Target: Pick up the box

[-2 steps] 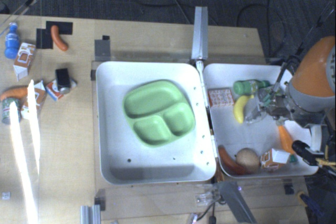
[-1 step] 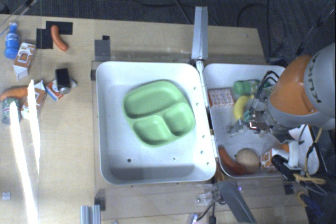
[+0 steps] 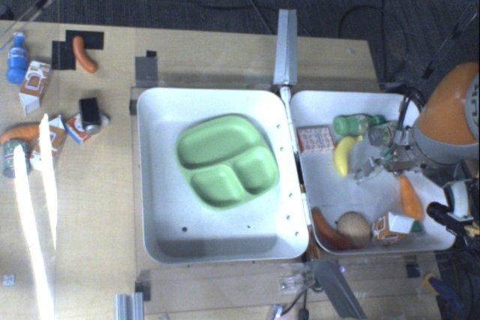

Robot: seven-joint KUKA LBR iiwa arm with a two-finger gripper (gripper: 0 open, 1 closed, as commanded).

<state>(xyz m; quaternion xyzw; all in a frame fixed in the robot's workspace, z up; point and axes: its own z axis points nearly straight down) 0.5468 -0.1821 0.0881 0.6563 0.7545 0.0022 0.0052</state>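
Gripper (image 3: 373, 163) sits low over the middle of the right bin (image 3: 322, 105), reaching in from the arm (image 3: 450, 120) at the right edge. The metal fingers blur into the white floor, so their spread cannot be told, nor whether they touch anything. Nothing is seen between them.

Hard to read: the arm's grey and orange bulk covers the right bin's far right side, and a dark cable (image 3: 403, 112) crosses in front of it. The gripper body partly overlaps the clear green bottle (image 3: 356, 124), which lies on its side near the bin's far wall. The lower right corner of the bin is partly masked by black hardware.

The box (image 3: 315, 139), pinkish red with a pale printed face, lies flat in the right bin's far left corner, against the divider between the bins. It is to the left of the gripper and slightly farther back, apart from it, with a yellow banana (image 3: 343, 156) standing between the two.

Other contents of the right bin: an orange carrot (image 3: 410, 198) just nearer than the gripper, a small orange and white carton (image 3: 395, 226), a brownish round item (image 3: 353, 225), and a dark red sausage-shaped piece (image 3: 330, 232) along the near wall.

Left bin (image 3: 161, 236) holds a green divided tray (image 3: 227, 161). Loose toy items lie on the bench (image 3: 105, 183) at the far left.
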